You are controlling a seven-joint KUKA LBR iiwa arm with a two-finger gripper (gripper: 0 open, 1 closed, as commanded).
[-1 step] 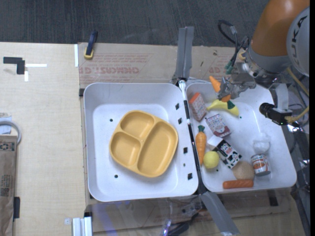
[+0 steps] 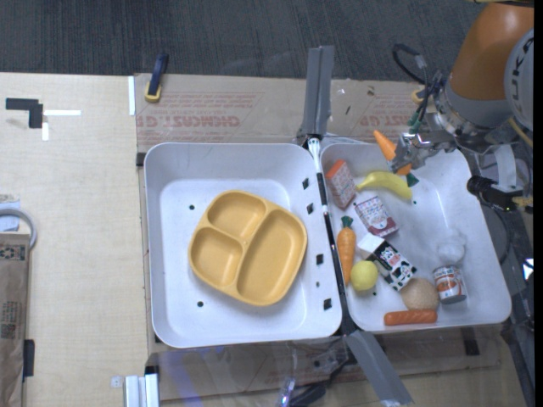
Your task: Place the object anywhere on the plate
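- A robotics lab, not a home
- Pale wooden bench point(image 2: 68, 227) on dark carpet point(image 2: 212, 19)
- Two shallow white bins point(image 2: 157, 253) clamped side by side over taped cardboard point(image 2: 221, 113)
- Industrial arm point(image 2: 492, 49) with cabling reaching over toy food point(image 2: 386, 227)
- Black tape marker point(image 2: 25, 108) on the bench

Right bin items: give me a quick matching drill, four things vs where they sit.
Things:
1. banana
2. lemon
3. can
4. sausage

Places:
A. along the near wall of the right bin
B. far end, just below the pincer
C. near-right corner area, upright
D. by the divider, just below the carrot

Pairs: 1-B, 2-D, 3-C, 4-A
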